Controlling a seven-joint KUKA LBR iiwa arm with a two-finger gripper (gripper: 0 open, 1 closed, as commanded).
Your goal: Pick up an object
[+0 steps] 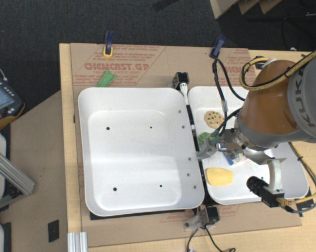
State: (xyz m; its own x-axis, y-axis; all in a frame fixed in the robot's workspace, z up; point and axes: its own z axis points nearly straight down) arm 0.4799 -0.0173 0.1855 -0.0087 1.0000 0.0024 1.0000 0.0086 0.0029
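In the right bin (299, 180), lower right of frame, the yellow object (220, 177) looks light, smooth and rounded; grasp across its narrow middle. The gripper (217, 142) state I cannot tell.

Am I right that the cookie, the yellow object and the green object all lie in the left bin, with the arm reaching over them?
Not quite: the camera view shows the cookie, yellow object and green object in the right bin, not the left bin. The arm does reach over them.
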